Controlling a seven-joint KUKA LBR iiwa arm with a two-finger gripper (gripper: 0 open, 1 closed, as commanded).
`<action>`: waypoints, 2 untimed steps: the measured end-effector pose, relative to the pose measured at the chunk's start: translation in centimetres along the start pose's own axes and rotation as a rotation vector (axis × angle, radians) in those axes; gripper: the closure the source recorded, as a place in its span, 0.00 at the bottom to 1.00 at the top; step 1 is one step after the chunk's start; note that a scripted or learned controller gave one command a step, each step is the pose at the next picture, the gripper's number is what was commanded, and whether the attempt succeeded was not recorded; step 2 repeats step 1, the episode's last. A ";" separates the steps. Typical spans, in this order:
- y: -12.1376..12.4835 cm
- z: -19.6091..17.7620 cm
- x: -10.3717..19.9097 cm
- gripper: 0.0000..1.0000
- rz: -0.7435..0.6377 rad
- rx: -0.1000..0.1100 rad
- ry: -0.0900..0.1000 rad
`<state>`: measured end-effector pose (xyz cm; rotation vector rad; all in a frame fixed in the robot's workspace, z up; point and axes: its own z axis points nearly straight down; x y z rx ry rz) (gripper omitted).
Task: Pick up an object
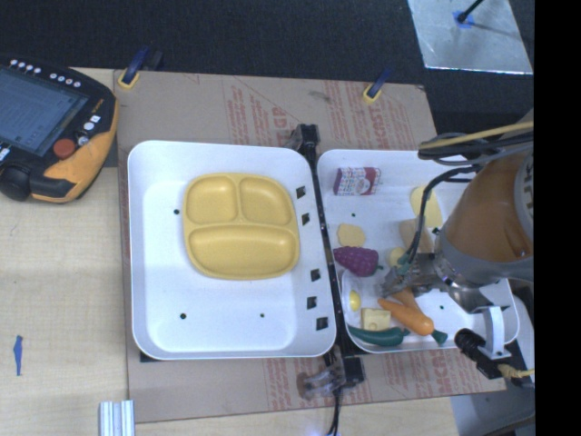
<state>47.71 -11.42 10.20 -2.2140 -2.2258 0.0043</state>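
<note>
Light: bright, even, overhead | Glare: left bin floor washed out | Shadows: soft, short, beside yellow tray | Focus: mildly soft throughout, slight compression noise

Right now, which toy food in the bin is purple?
The bunch of grapes, in the right bin near its left wall. The carrot is orange and the pepper green.

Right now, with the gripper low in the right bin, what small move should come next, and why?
Probably lower the gripper slightly onto the orange carrot. It sits just above and left of the carrot, with the purple grapes close on its left, so a short move seems safest.
</note>
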 end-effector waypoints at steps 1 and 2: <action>6.3 -9.6 4.4 1.00 -0.005 -0.015 0.001; 6.3 -9.6 4.4 1.00 -0.005 -0.015 0.001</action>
